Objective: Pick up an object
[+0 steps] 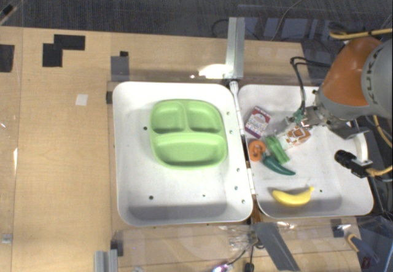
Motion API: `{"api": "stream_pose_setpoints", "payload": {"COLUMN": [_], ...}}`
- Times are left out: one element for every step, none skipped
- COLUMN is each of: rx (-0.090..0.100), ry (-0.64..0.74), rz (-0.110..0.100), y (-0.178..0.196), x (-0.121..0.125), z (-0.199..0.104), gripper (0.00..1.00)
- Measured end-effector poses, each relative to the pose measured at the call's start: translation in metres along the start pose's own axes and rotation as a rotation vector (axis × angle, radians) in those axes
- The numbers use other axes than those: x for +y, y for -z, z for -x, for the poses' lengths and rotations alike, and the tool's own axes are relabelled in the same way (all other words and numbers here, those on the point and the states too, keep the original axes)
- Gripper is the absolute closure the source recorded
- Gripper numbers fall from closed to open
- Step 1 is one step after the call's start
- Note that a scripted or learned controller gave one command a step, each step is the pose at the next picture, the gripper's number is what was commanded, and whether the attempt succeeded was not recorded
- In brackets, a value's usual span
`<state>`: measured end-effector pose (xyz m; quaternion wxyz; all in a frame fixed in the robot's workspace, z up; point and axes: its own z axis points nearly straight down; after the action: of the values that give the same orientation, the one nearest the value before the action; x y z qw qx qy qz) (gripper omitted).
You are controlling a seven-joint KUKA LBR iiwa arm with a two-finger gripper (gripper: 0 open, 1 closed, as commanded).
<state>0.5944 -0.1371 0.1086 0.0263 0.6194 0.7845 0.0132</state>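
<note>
Nearest, along the front of the right bin (344, 194): a yellow banana (293, 196), lying flat, apart from everything else. Just behind it, toward the wall between the bins, a tight cluster: a dark green pepper (281, 167), a lighter green piece (276, 149) leaning on it, and a small orange item (256, 150) touching both, close against the bin's left wall. Farther back, a purple-and-white packet (257, 121) flat on the bin floor, near the cluster but apart from it. To its right, a small brown-and-white packet (298, 136), just below the end effector (302, 118).

End effector low over the middle of the right bin, right by that small packet; contact impossible to judge. Wide or narrow: cannot tell, tip too small and blurred. Nothing seen held. Behind it, the grey arm with its orange band (345, 77), reaching in from the right.

In the left bin (123, 160), a green divided plate (187, 132), roughly centred. Farthest back on the wooden desk (55, 160), black square marks (61, 50) at the left.
</note>
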Motion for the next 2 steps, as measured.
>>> {"api": "stream_pose_setpoints", "payload": {"rx": [-0.009,0.0], "ry": [0.027,0.192], "rz": [0.009,-0.006], "y": [0.003,-0.003], "x": [-0.043,0.05], "z": [-0.025,-0.012], "gripper": [0.0,0.0]}}
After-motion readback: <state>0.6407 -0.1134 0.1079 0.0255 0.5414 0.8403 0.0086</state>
